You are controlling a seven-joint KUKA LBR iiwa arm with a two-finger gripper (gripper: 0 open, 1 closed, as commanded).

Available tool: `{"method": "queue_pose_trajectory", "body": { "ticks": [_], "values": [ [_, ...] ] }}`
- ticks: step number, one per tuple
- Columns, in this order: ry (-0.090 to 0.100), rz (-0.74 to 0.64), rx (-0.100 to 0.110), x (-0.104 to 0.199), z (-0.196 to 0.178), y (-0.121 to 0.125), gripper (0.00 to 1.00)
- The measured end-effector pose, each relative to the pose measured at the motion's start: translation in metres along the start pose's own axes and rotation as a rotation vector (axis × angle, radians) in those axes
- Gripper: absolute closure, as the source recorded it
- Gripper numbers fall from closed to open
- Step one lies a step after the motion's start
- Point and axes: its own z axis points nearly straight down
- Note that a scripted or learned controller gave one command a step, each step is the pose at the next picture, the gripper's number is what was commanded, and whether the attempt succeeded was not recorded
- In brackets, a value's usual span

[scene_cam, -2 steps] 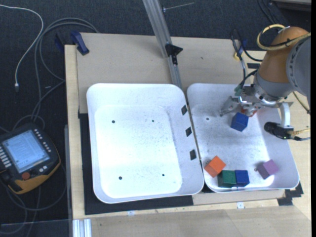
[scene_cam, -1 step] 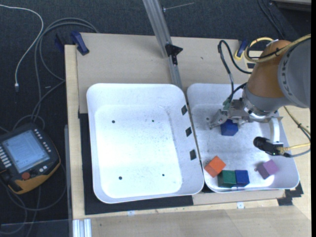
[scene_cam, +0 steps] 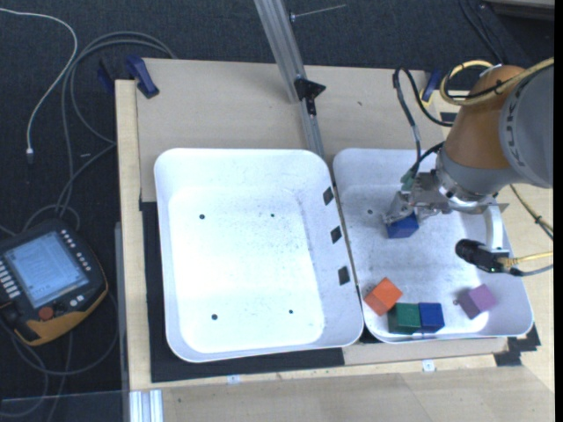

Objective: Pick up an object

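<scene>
My gripper [scene_cam: 406, 216] is low in the right bin [scene_cam: 369, 174], near the bin's middle. A small blue block [scene_cam: 403, 228] sits between its fingertips, and the fingers are shut on it. Along the bin's front edge lie an orange block [scene_cam: 383, 295], a green block [scene_cam: 406, 316] and a second blue block [scene_cam: 430, 315], close together. A purple block [scene_cam: 478, 301] lies at the front right. The arm's grey and orange wrist [scene_cam: 479, 148] hides the bin's back right part.
The left bin [scene_cam: 176, 236] stands beside the right one, their walls meeting at a ridge with black clips [scene_cam: 336, 234]. A metal pole [scene_cam: 281, 33] slants up from the back. Cables [scene_cam: 413, 121] hang near the wrist.
</scene>
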Motion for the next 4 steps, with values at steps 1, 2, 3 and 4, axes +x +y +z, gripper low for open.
{"method": "queue_pose_trajectory", "body": {
  "ticks": [1, 2, 3, 4],
  "values": [
    [0.001, -0.009, -0.009, 0.086, -0.094, 0.006, 1.0],
    [-0.003, -0.001, -0.01, 0.078, -0.213, -0.006, 1.0],
    [0.001, -0.006, 0.007, 0.161, -0.113, 0.057, 1.0],
    [-0.001, -0.003, -0.005, 0.18, -0.157, 0.066, 1.0]
  ]
}}
